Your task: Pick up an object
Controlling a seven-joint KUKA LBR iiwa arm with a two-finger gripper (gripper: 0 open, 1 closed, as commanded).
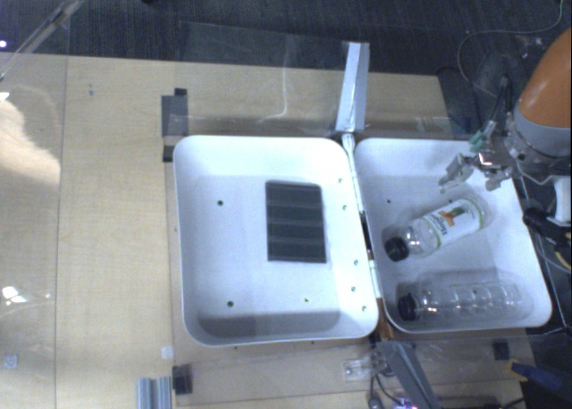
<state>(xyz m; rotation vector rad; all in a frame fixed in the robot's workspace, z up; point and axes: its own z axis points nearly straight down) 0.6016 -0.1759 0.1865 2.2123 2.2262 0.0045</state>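
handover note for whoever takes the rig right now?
Tool: hovering over the right bin's far side, nothing seen between its fingers.
Right bin: labelled clear bottle lying at a slant just in front of the tool; second clear bottle lying along the near wall. Both caps point left.
Left bin: flat dark ridged panel in the middle.
Done: nothing picked yet.
Left: descend, grasp, lift; the labelled bottle is nearest.

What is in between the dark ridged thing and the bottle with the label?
In the camera view, the two bins' white walls lie between the dark ridged pad and the labelled bottle.
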